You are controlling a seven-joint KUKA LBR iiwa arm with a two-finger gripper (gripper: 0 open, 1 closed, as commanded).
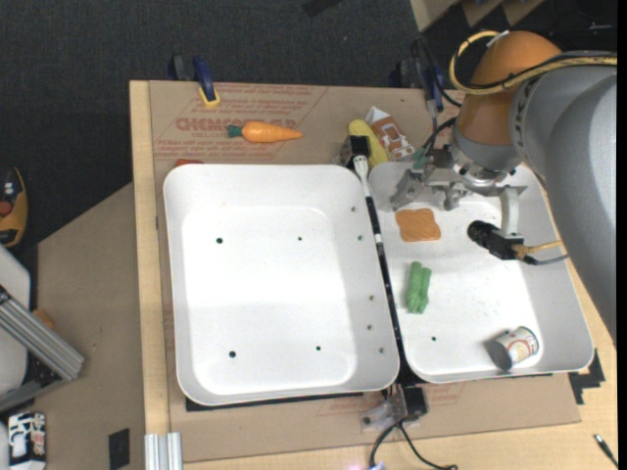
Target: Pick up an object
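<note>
Hand [431, 186] of the robot is hanging low over the far end of the right bin [549, 346], just above the orange flat piece [418, 225]. I cannot tell if it is open or closed, because the metal parts are hiding that. Nothing is showing as held, so I think the picking up is not done yet.

Going from left to right with the orange flat piece as our marker: the toy carrot [266, 132] is lying far to its left and behind it, on the worktop [147, 262], outside the bins. The left bin [265, 282] is sitting to its left. A yellow and black thing [361, 143] and a small packet [392, 137] are lying just behind it, past the bin edge. The green piece [418, 287] is lying just in front of it. The little can [513, 347] is resting well to its right, in the near corner.

Red letters are printed on the worktop near the carrot. They are starting with "CHEM", but the rest is too faint to read.
</note>
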